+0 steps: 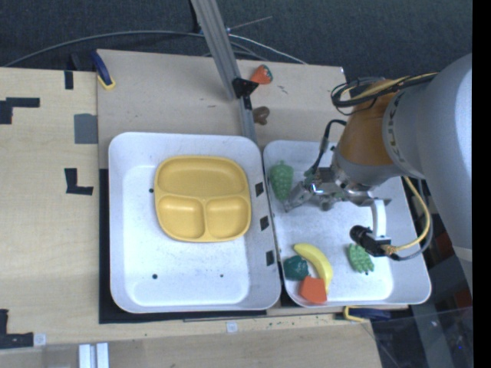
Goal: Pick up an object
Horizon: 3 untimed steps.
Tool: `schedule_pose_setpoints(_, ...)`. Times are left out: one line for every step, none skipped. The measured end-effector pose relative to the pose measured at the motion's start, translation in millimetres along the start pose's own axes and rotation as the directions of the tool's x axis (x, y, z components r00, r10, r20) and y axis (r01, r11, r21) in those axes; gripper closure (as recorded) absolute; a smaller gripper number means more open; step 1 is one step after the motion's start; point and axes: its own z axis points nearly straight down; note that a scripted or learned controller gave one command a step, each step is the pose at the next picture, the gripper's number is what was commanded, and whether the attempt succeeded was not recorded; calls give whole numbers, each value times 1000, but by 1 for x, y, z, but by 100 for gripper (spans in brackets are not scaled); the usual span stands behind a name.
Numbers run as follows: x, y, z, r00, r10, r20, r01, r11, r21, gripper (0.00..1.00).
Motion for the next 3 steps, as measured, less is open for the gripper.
schedule_pose_setpoints(1,2,-14,1000,-2,-1,2,1000,-5,100)
schedule_pose_setpoints(7,6,-75,1000,-1,1,1,1000,-13,100)
schedule_pose_setpoints(7,7,-114,1000,0,0,0,1000,-12,100)
